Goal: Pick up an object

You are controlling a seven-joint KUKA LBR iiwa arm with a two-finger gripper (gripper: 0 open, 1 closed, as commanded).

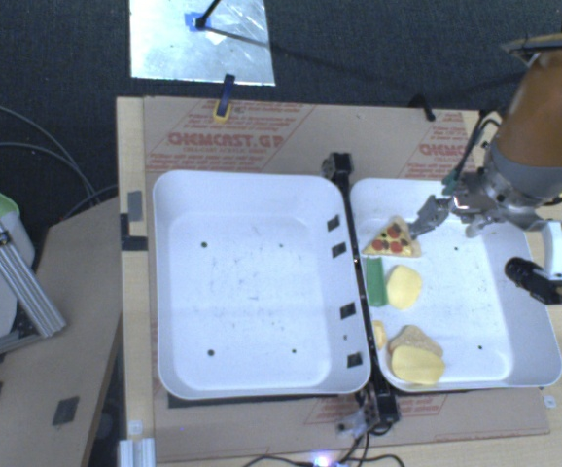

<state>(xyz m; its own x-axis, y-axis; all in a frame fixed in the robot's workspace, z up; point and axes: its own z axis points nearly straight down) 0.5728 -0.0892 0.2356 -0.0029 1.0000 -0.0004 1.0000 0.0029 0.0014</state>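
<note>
While the claw (435, 212) hangs over the right bin (529, 358) just beside the pizza slice (397, 238), how wide it stands cannot be told. Coming down on the slice's tip, it might push that flat piece toward the green block (375, 282) instead of gripping. Cardboard (291, 129) on the surface reads CHEMCAST GP
</note>
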